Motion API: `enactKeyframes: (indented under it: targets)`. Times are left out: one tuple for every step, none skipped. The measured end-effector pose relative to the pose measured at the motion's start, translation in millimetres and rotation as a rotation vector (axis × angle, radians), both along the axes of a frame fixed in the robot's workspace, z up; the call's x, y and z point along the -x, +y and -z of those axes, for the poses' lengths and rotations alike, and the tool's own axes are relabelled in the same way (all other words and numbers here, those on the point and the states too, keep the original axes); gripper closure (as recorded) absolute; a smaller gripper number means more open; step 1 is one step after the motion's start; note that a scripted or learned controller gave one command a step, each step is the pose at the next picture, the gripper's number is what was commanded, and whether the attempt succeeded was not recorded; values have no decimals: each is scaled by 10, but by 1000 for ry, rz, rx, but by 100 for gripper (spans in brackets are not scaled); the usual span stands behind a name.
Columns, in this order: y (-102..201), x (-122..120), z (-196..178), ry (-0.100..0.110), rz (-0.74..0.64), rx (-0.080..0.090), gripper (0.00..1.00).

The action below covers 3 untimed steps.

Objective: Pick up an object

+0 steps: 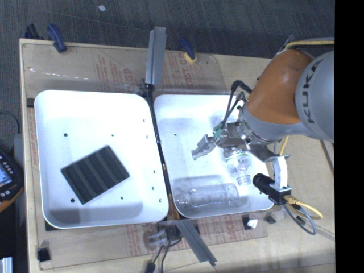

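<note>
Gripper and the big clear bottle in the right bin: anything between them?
In the camera view, a small clear bottle lies between the gripper and the big clear bottle; otherwise bare bin floor.

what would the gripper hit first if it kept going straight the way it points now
Probably the bare floor of the right bin: the gripper points left and down, over white floor. The clear bottle lies nearer the camera, seemingly off that line.

Just below the gripper a small clear bottle stands in the way, and nearer the front wall of the right bin a larger clear bottle lies across. To the gripper's left and beyond it, the bin floor lies open.
</note>
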<state>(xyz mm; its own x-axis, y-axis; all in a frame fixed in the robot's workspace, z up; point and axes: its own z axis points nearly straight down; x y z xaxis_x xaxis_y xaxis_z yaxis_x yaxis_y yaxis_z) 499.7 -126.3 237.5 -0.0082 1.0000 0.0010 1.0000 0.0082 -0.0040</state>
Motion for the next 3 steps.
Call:
enactKeyframes:
  targets:
    - [-377, -64, 693, 0, 88, 1, 0]
    - [-708, -86, 354, -2, 74, 1, 0]
    - [-787, -957, 777, -1, 64, 0, 0]
